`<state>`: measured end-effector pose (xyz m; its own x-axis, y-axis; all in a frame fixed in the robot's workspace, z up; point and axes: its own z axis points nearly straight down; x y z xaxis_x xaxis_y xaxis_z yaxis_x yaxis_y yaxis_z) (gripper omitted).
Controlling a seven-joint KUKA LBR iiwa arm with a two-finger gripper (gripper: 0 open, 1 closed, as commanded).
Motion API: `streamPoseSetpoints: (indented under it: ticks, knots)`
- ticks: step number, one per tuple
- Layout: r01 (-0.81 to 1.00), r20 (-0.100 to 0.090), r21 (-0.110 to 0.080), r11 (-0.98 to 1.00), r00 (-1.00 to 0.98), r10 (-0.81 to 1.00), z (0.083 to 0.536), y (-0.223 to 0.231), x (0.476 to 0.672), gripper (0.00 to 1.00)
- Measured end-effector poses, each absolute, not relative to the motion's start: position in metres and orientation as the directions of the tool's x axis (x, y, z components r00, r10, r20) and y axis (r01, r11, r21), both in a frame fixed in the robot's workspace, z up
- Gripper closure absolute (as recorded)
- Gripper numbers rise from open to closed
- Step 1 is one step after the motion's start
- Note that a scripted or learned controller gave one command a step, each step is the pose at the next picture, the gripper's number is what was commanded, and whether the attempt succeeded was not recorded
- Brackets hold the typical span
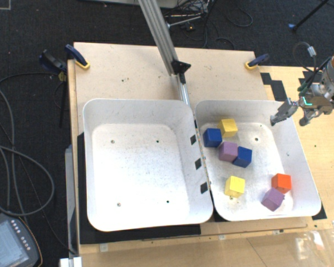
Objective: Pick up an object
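gripper (294, 114): fingers spread, nothing between them, over the right bin's (307, 166) upper right rim | cubes: seven in right bin | left bin (94, 149): beside it

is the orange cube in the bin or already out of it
In. The orange cube sits on the floor of the right bin, beside a purple cube, apart from the tool.
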<state>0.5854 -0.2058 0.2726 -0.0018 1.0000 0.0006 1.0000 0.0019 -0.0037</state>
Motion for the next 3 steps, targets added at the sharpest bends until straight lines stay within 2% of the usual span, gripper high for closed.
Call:
streamPoseSetpoints:
  ticks: [1, 3]
  knots:
    - [1.000, -0.001, 0.000, 0.003, -0.003, 1.000, 0.275, -0.206, 0.586, 0.00]
    - [1.000, 0.001, -0.004, 0.000, 0.000, 1.000, 0.186, -0.203, 0.590, 0.00]
